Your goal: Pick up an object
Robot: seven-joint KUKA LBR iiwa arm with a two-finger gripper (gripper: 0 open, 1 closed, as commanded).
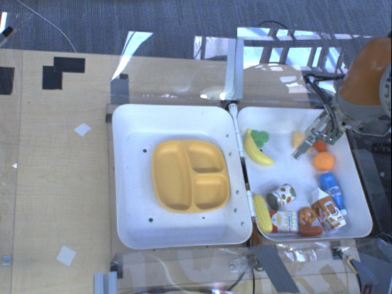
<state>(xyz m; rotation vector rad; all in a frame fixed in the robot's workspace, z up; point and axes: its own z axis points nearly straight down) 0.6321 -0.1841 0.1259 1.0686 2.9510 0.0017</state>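
My gripper (304, 147) hangs low over the back of the right bin (361, 222), reaching in from the right. A small yellow piece (297, 139) lies just to its left, touching or nearly so. Close to its right are a red-orange bit (320, 146) and an orange ball (324, 160). To the left, a banana (258, 152) lies against a green item (261, 137). At the bin's front sit a blue bottle (330, 185), a printed carton (328, 213), a red and white round toy (283, 195), a corn cob (262, 213) and a sausage (308, 230).
The left bin (128, 225) holds a yellow divided tray (190, 175). A metal divider (233, 78) stands behind the joint of the bins. The arm's orange band (367, 72) and black cables (318, 87) overhang the right bin's back corner.
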